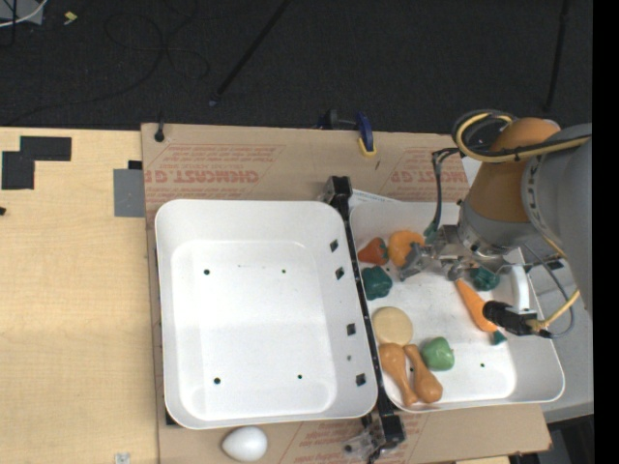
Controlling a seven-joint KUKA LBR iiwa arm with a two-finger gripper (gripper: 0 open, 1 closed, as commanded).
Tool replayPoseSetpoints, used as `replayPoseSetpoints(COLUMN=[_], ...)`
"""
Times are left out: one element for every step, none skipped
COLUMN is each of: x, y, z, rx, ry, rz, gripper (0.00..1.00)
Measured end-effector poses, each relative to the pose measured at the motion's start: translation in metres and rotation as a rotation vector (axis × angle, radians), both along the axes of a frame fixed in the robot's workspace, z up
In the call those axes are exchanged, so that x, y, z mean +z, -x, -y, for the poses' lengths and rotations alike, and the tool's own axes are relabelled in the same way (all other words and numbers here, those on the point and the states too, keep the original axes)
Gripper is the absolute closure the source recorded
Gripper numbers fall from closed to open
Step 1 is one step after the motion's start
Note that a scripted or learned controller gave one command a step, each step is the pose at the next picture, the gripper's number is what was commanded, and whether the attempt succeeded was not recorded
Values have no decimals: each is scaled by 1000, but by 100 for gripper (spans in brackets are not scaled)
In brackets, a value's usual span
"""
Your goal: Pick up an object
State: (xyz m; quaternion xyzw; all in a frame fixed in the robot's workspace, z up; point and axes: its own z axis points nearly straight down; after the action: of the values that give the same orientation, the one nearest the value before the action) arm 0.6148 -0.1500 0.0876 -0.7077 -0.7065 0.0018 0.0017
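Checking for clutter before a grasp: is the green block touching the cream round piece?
Apart. The camera view shows white bin floor between the green block and the cream round piece.

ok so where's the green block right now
In the camera view the green block lies in the right bin, near its front edge, just right of the tan drumstick-shaped toys.

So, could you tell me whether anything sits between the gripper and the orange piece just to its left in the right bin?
Nothing visible does. The gripper is right beside the orange piece in the right bin, with no gap showing between them. A dark green piece lies below, off that line.
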Motion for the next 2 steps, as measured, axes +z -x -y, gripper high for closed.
replayPoseSetpoints(x=[1,1], y=[-30,-28], z=[-22,-59], rx=[2,-3], ry=[9,6], rz=[6,3], gripper=[0,0])
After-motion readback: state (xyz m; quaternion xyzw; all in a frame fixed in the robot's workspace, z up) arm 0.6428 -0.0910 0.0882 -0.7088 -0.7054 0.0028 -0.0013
